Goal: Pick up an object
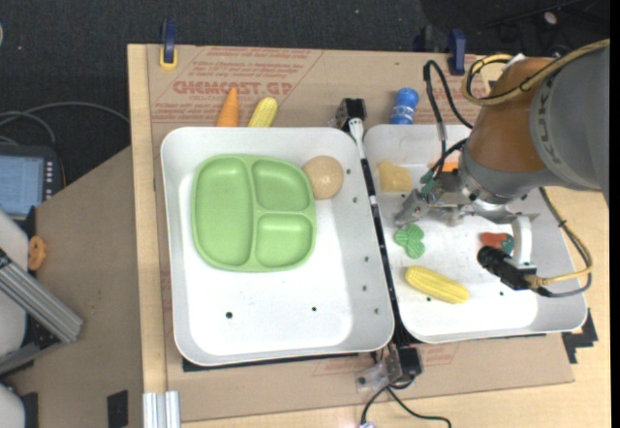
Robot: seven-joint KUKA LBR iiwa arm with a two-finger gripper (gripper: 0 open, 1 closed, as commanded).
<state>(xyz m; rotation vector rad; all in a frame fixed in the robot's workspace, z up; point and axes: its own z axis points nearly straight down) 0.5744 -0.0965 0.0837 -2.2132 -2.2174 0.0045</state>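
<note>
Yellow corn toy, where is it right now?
The yellow corn toy lies in the right bin, near its front edge, just below the small green toy and left of the robot's hand.

Red print on the cardboard sheet (252,77) under the bins — one large line reads roughly "CHEMCAST GP", the last letters uncertain. Smaller red lines above and below it — too fine to make out. The blue bottle (405,107) at the sheet's far edge bears a label, unreadable. No other legible text, numbers or signs.
</note>
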